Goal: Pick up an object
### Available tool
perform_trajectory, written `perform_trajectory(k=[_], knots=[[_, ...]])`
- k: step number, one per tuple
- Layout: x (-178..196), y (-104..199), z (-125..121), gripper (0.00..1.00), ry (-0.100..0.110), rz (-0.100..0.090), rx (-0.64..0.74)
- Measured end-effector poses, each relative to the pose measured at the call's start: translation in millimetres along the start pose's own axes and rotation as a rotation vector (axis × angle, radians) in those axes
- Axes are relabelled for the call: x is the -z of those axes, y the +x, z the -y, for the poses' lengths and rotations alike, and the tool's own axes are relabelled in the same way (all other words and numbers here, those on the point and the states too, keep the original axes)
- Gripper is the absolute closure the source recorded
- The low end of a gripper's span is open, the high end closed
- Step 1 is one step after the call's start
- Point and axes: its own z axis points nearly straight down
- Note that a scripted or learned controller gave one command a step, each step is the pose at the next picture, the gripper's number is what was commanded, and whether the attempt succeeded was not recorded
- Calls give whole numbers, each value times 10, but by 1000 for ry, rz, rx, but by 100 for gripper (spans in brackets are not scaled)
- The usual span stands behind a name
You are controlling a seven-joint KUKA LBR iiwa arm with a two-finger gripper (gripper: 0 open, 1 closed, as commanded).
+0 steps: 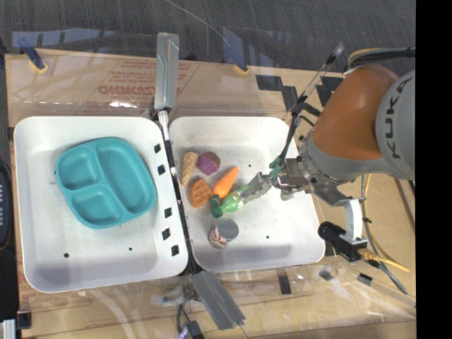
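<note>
The toy carrot [225, 182] is lying at a slant in the middle of the right bin [282, 249], its green top [227, 205] pointing down and left. The gripper [248, 191] is reaching in from the right and hovering low just beside that green end; whether it is touching the carrot is hard to tell, and its fingers are too blurred against the toy to say if they are wide or narrow.

Other toys are crowding the carrot. A waffle piece [200, 192] is sitting right against its left side, a purple piece [208, 164] is lying just above it, and a cone [189, 167] is leaning next to the purple one, near the bin's left wall. A small round grey and red thing [223, 233] is resting below the green top, near it.

The left bin [42, 260] is holding a teal divided plate [106, 181] with three sections, lying tilted.

The arm's orange band [353, 115] is covering the right bin's far right wall.
</note>
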Motion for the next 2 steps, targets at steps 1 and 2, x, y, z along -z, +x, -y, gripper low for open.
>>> perform_trajectory(k=[1,2], knots=[[-970,104,-722,0,9,0,-9],[-1515,18,-889,0,-10,0,91]])
